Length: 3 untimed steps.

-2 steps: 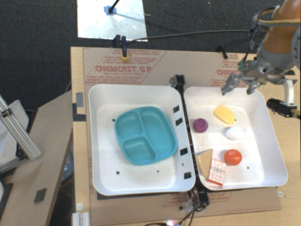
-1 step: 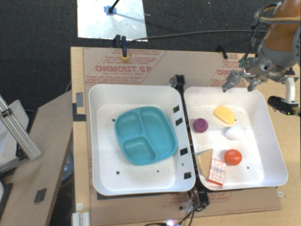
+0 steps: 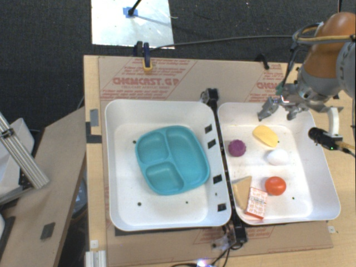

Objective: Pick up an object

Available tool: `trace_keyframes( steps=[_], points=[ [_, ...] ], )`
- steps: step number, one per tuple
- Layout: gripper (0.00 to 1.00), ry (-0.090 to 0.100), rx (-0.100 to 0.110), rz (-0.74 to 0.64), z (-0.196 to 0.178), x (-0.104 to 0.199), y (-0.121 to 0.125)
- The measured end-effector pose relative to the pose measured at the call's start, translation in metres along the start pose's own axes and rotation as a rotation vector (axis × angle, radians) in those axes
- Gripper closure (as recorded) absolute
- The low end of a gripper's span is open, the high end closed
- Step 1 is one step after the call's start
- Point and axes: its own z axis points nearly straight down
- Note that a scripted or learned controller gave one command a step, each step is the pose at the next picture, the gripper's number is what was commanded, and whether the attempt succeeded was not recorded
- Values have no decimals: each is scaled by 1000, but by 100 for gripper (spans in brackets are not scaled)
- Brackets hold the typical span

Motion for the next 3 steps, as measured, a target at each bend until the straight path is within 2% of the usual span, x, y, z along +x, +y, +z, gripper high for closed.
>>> trace_keyframes(
  steps=[2,3],
  points=[
    [0,0,-1,0,94,-3,-2],
    [100,-1,-7,-1,79,-3,0]
  ],
)
